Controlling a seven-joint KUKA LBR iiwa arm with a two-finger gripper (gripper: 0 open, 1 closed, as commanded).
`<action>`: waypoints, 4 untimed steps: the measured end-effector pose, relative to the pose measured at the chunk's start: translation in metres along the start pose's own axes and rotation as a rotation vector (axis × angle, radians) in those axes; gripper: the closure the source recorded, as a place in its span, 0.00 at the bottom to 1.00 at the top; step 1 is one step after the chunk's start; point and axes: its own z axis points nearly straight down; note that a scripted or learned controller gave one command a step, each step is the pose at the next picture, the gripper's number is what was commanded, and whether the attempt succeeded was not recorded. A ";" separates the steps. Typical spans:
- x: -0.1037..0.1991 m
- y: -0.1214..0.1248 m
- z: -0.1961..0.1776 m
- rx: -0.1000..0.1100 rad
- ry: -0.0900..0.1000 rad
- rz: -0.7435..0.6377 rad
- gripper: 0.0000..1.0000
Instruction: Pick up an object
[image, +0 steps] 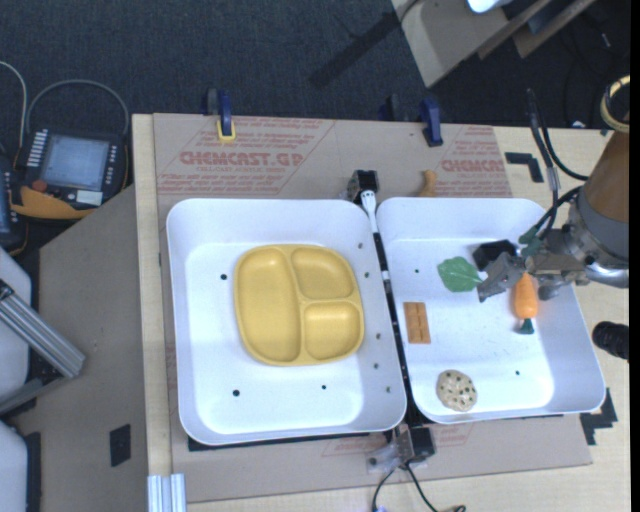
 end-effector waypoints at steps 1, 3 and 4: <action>0.000 0.002 -0.006 -0.013 -0.002 -0.003 0.00; 0.002 0.007 0.114 -0.006 0.000 -0.003 0.00; -0.003 0.003 0.159 -0.009 0.000 -0.001 0.00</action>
